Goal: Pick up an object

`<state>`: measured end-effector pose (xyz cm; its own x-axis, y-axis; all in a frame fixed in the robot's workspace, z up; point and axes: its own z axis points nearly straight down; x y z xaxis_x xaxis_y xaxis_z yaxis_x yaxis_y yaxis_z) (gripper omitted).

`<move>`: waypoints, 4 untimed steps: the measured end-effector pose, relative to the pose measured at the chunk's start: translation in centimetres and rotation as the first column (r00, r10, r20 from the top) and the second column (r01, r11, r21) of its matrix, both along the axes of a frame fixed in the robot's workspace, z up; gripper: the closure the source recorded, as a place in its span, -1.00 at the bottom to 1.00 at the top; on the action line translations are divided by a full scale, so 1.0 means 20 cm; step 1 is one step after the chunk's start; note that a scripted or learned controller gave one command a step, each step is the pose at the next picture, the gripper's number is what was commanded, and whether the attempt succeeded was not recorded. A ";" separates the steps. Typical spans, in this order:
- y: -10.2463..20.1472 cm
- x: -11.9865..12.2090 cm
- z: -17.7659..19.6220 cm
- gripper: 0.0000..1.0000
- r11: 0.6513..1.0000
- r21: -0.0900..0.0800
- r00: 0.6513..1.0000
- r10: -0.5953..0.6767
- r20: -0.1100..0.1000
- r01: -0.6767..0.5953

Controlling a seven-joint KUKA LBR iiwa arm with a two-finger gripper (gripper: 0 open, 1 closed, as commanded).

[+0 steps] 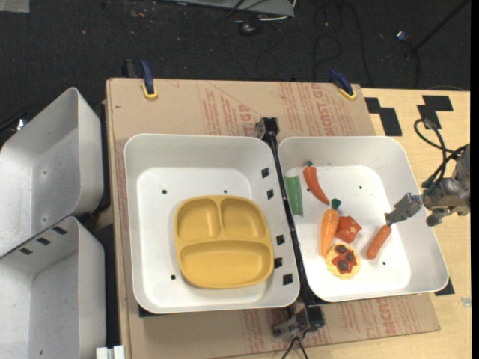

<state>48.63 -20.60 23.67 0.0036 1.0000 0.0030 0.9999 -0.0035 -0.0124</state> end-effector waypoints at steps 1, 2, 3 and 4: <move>0.00 0.01 0.03 -1.00 1.000 -0.004 1.000 0.004 0.012 -0.004; 0.06 0.02 -0.24 -1.00 1.000 -0.001 1.000 0.004 0.008 -0.003; 0.09 -0.02 -0.52 -1.00 1.000 -0.001 1.000 0.002 0.007 -0.002; 0.08 -0.01 -0.72 -1.00 1.000 -0.004 1.000 0.000 0.017 0.000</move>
<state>48.51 -18.93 9.33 0.0033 1.0000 -0.0006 1.0000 -0.0033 0.0045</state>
